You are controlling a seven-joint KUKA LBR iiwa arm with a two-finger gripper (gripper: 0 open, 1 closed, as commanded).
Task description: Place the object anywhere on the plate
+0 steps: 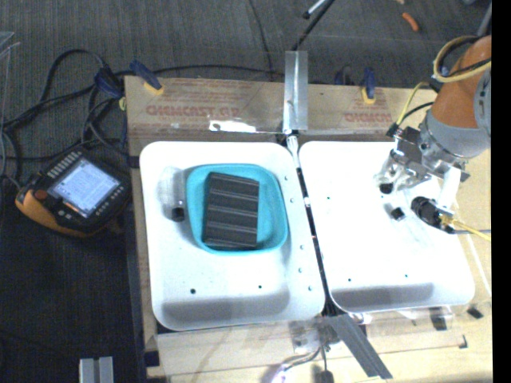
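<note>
Teal against white: seeing the plate (274, 214) lying in the left bin (223, 302), and finding the dark ribbed block (231, 210) lying flat on it, well inside the rim. Judging the placing as done, or very nearly so.

Finding the gripper (390, 199) over the right bin (383, 270), well apart from the plate. Reading the jaws as apart with nothing between them, though working from small, dim tips.

Weighing what could go wrong:
- Sweeping back across the divider between the bins and clipping the plate's near rim, so sliding the plate or tipping the block off it.
- Closing again on the block, mistaking it for a thing not yet moved, and dragging it off the plate.
- Brushing the pale, cloudy item (166, 188) just beside the plate's left rim and pushing it against the plate.
- Snagging the yellow cable (447, 64) near the wrist while swinging.
</note>
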